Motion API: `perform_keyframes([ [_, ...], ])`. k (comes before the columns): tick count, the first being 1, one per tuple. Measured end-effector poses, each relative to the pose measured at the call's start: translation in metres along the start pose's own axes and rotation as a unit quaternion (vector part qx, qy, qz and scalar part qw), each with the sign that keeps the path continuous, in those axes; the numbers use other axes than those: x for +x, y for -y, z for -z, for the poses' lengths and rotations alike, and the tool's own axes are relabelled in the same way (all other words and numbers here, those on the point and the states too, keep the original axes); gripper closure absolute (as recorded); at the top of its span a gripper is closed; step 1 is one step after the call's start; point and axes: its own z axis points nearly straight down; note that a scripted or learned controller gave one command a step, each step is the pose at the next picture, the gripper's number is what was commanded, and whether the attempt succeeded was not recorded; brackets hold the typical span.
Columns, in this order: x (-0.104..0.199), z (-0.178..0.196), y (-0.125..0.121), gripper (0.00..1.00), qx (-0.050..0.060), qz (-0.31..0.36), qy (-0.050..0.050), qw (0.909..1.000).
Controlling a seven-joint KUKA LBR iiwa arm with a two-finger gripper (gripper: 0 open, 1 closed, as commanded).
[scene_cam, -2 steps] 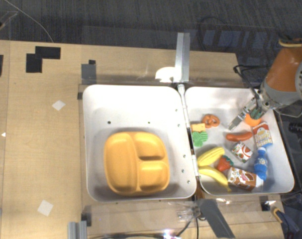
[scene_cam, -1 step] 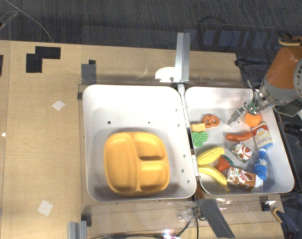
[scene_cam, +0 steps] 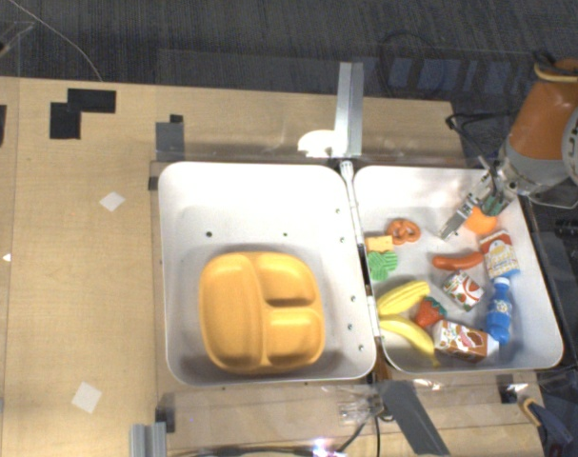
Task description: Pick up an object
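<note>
1. Two white bins sit side by side on the worktop. Nearest the camera, the left bin carries a yellow divided tray, and nothing there calls for a pick.
2. Over to the right bin, and it is crowded! At the near edge lie a small carton, two bananas and a blue bottle standing against the right side.
3. Mid-bin now: a red sausage, a green piece by the divider, and a pretzel lying a little apart from the rest.
4. Farther back, the hand hovers low at the bin's far right, arm reaching in from the right. An orange carrot-like toy sits right at the fingertips, touching or nearly so.
5. Is it gripped? From this slant the viewer cannot tell whether the hand is wide, narrow or holding the toy; it may simply lie beside the fingers.
6. By the look of it the step in hand is closing on that orange toy, so the task seems barely begun.
7. To do it well: centre the fingers across the toy's narrow width, keep clear of the bin wall and the sausage, close firmly, then lift straight up.
</note>
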Motion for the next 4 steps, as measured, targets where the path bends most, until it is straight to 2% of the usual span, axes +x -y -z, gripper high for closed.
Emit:
perform_keyframes([
  [1,0.035,0.119,0.031,0.0,-0.009,0.023,0.01,0.9997],
  [2,0.059,0.009,0.055,0.0,-0.007,0.004,0.006,0.9999],
  [3,0.067,0.044,0.029,0.0,-0.007,-0.029,0.005,0.9995],
  [4,0.048,0.0,-0.027,0.0,-0.008,-0.027,0.006,0.9996],
])
